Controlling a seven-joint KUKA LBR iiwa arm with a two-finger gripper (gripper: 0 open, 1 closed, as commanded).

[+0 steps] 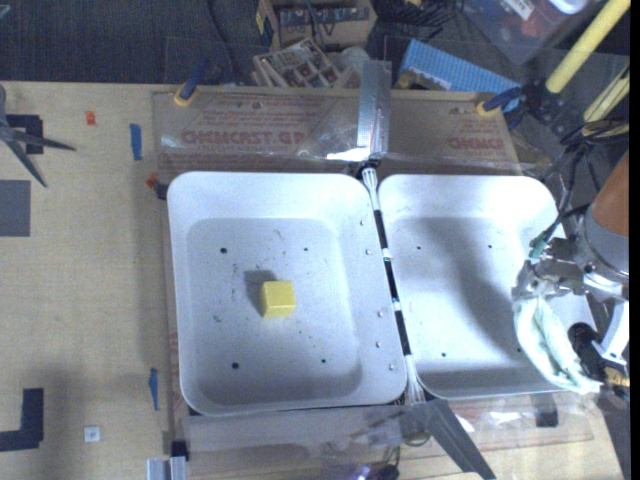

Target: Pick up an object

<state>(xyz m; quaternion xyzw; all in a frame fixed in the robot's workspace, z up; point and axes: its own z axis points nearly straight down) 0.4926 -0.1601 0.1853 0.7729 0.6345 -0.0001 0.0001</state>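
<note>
Starting at the business end: the gripper (552, 313) is sitting over the right-hand rim of the right white plastic bin (450, 298), at the edge of the camera view, and it is wrapped in pale cabling and metal fittings. Whether the jaws are standing wide or narrow I cannot tell from here; the clutter around them is hiding the gap. Nothing is showing between them, so I am not calling a hold.

Moving outward, the grey arm with its orange band (612, 203) is reaching in from the right, hanging over that bin's far side.

Across the central divider, the left white plastic bin (200, 218) is carrying the one candidate: a small yellow cube-shaped block (279, 299), lying on the floor of the bin a little left of its middle, well apart from every wall. It is well apart from the gripper too, with the whole right bin between them.

So the step in hand, as I am reading it, is the approach. Doing it well is meaning travelling left over the divider at a safe height, centring directly above the block, and turning the wrist so the jaws are lining up with two flat opposite faces. Then a straight descent, closing only once the block is sitting squarely between them. The block looks rigid and easy to nudge, so an off-centre drop is risking a push, not a grip.
</note>
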